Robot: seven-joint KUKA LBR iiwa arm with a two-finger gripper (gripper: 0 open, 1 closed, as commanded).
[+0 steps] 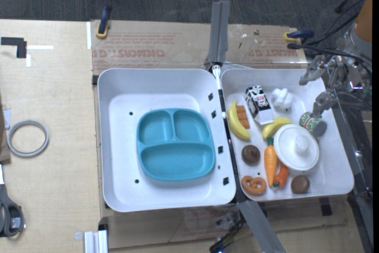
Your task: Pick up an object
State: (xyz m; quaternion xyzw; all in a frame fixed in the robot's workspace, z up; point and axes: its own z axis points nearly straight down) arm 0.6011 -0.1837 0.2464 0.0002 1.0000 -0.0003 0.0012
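Observation:
My gripper hangs over the far right corner of the right bin, open, with nothing between its fingers. One finger points left; the other reaches down toward a small green patterned can. Below the can stands a white lidded bowl. The same bin holds a banana, a cow-print carton, a white lump, a carrot, a brown donut, a pretzel and a brown ball.
The left bin holds a blue divided plate. A tape roll and scissors lie on the bench at far left. Clamps grip the cardboard behind the bins. Cables run beside the arm at right.

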